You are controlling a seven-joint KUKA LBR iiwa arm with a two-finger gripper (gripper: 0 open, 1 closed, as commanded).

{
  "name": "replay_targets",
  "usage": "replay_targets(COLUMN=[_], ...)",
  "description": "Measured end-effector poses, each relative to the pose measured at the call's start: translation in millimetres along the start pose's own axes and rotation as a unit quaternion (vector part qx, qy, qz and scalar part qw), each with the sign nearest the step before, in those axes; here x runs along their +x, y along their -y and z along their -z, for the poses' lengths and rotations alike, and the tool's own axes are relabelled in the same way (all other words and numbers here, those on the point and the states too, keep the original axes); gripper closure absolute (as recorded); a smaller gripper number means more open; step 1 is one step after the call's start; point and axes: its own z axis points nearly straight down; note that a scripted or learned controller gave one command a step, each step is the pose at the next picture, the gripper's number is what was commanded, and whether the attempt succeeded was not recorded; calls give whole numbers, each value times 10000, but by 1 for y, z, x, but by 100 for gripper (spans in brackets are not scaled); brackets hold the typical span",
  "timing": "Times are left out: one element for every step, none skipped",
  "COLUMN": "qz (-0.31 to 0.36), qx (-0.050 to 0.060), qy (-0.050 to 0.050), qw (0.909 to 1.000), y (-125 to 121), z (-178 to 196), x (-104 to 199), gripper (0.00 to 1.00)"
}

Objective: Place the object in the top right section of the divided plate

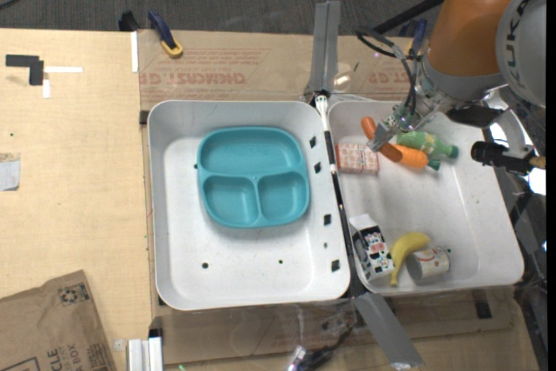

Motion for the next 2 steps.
replay_targets(qz=[-391, -382], qx=[7, 15], qy=[5, 3], qw=[9992, 9993], y=[-35, -25], z=[62, 66], x=[22, 35], gripper=[100, 100])
